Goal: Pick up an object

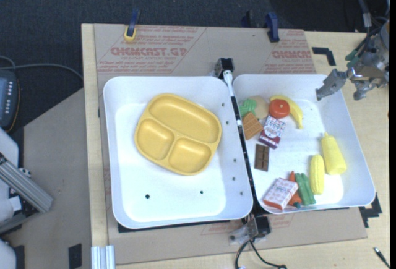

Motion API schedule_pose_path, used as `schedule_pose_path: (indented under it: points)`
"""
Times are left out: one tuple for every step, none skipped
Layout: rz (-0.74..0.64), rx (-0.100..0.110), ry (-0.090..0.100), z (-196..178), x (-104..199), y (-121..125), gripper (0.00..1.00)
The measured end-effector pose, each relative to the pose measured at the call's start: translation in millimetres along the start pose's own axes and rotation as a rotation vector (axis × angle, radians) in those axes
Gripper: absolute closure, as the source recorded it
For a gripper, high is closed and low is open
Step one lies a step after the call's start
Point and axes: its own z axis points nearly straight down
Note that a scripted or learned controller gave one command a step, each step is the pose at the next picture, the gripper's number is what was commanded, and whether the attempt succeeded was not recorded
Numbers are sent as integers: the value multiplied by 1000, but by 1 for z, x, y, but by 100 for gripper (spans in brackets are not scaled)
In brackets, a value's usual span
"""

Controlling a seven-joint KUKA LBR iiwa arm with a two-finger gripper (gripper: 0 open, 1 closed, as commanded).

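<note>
The right bin (pixel 346 119) holds several toy foods: a red tomato (pixel 279 107), a banana (pixel 296 114), a green piece (pixel 248 106), a cracker (pixel 251 126), a small wrapped packet (pixel 272 132), a brown chocolate bar (pixel 262 157), two corn cobs (pixel 333 154) (pixel 317 174), a red and white carton (pixel 280 193) and green beans (pixel 305 188). My gripper (pixel 344 87) hangs over the bin's far right corner, its fingers spread and open, nothing between them. It is well apart from the tomato and above the corn.
The left bin (pixel 120 138) carries a yellow three-compartment plate (pixel 178 133). Clamps (pixel 130 31) (pixel 271 26) hold the cardboard sheet at the back. A bar (pixel 238 132) divides the two bins. Cables lie at the front (pixel 253 243).
</note>
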Motion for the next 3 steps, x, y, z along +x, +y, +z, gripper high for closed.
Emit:
schedule_pose_path:
  points:
    - [-1,5,1,47,2,9,0]
    - [-1,7,3,93,9,5,0]
    - [0,6,2,142,0,2,0]
